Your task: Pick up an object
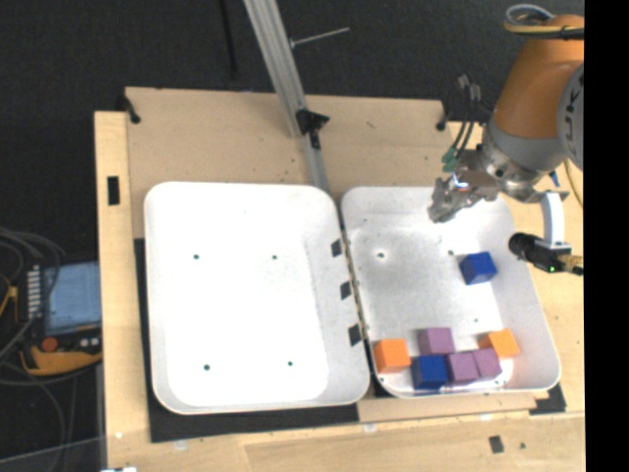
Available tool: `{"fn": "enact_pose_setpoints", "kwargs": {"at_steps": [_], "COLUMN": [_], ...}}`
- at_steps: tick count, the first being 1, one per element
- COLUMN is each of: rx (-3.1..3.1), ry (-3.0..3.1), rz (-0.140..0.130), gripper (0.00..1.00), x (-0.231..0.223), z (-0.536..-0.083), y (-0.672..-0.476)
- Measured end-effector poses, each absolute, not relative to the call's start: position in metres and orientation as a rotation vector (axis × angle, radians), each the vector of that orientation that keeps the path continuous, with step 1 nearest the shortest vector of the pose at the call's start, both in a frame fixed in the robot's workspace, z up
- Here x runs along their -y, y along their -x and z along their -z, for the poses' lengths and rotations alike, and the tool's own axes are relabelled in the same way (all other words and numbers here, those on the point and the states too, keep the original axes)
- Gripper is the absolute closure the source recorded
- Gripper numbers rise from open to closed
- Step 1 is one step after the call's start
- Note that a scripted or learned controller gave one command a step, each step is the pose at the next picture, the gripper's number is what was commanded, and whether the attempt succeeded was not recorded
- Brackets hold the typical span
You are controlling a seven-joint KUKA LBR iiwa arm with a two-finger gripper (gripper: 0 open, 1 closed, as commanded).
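Observation:
My gripper (444,205) hangs over the far part of the right bin (413,264), pointing down and left, with nothing visible between its fingers. A blue cube (478,267) lies alone in the bin's right middle, below and to the right of the gripper. Along the near wall sit an orange cube (392,354), a dark blue cube (430,372), three purple cubes (435,340) (463,367) (486,363) and another orange cube (503,342).
The left bin (241,293) lies beside the right one, joined by dark clips on the shared edge. A slanted metal rail (285,67) rises behind the bins. A blue box with cables (69,298) sits off the bench's left side.

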State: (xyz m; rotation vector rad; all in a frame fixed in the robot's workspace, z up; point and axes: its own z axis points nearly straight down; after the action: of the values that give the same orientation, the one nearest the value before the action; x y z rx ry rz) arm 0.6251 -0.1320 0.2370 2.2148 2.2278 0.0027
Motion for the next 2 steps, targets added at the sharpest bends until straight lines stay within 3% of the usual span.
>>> {"fn": "enact_pose_setpoints", "kwargs": {"at_steps": [2], "rx": [-2.230], "ry": [-2.215], "rz": [-0.003], "gripper": [1.00], "x": [0.022], "z": [-0.236], "y": [-0.588]}}
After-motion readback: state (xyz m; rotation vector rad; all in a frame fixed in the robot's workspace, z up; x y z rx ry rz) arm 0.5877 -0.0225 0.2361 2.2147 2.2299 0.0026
